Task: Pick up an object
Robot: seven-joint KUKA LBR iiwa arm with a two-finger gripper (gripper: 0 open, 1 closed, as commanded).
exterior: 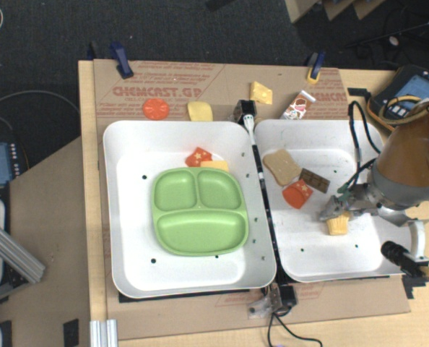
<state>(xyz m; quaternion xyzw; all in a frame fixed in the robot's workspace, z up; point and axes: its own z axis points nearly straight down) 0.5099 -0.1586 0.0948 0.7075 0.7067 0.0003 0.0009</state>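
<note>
Far to the claw's left, in the left bin (120, 194), lay a green divided plate (198, 211) with a small red and yellow piece (204, 159) at its far edge. Closer, in the right bin (308, 262), a tan bread-like slice (282, 166), a brown bar (315, 181) and a red piece (297, 194) sat just left of the claw. The claw (336, 210) hung low over the right bin, directly above a yellow piece (337, 226); whether it was clenched or released could not be told.
</note>
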